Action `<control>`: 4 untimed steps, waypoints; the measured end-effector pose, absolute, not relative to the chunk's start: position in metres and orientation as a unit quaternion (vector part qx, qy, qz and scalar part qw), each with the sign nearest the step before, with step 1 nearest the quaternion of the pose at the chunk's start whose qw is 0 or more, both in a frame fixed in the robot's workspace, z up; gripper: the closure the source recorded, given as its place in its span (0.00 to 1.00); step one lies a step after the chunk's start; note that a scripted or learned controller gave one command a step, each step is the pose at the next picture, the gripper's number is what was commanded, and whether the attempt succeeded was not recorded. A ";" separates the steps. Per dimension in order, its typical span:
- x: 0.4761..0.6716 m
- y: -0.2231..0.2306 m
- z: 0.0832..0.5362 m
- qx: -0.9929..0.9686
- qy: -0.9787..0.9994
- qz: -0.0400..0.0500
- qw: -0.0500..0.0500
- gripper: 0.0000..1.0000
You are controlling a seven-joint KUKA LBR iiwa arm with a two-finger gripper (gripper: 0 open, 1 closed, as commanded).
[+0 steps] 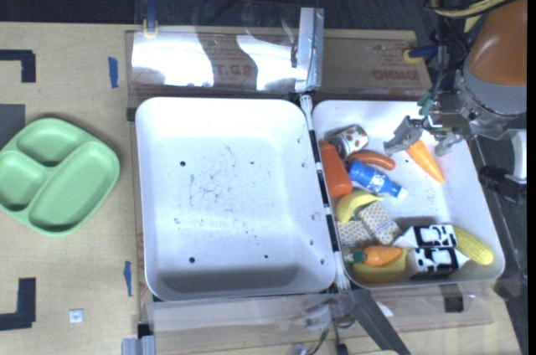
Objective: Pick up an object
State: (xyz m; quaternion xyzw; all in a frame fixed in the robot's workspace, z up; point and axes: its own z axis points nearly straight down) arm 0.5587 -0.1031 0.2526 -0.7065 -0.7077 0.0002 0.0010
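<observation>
step: grab a toy | pincer (426, 134): spread wide, holds nothing, over the right bin (469, 203) | thing: orange carrot (425, 161) — just below the pincer, a bit apart from the other toys | tip: drop straight down and pinch its middle — don't bump the blue bottle (374, 178)

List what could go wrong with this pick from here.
1. The gripper hangs over the right bin beside the orange carrot; the carrot tapers and lies at a slant, so it may slip away.
2. The items are crowded: the blue bottle, the sausage and the banana touch or overlap, so a descent there may nudge neighbours or catch two.
</observation>
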 end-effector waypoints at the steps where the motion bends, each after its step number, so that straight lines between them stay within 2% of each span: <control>1: 0.609 -0.148 0.246 -0.725 -0.688 0.000 -0.001 0.00; 2: 0.644 -0.177 0.151 -0.692 -0.722 0.000 0.000 0.00; 3: 0.644 -0.211 0.095 -0.650 -0.760 -0.004 0.001 0.00; 4: 0.644 -0.213 0.106 -0.650 -0.760 -0.003 -0.002 1.00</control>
